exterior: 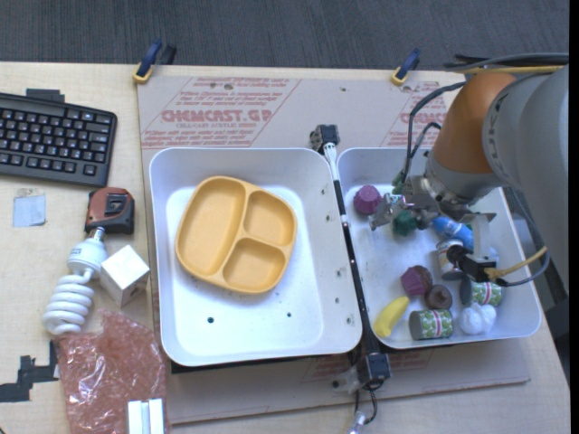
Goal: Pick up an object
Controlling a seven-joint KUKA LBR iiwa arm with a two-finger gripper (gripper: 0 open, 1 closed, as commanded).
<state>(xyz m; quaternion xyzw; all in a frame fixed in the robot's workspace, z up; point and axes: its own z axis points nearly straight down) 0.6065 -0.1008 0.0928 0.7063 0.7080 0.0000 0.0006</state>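
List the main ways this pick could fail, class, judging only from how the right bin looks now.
1. The gripper is low among crowded toys: the green object and purple object lie close together, so it may nudge one aside.
2. The arm hides part of the right bin, so a grasp is hard to confirm.

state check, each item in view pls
Gripper: low in right bin, over a green toy.
Yellow tray: upright in left bin.
Banana: lying flat in right bin.
Can: on its side.
Bulb: lying on the bench, unlit.
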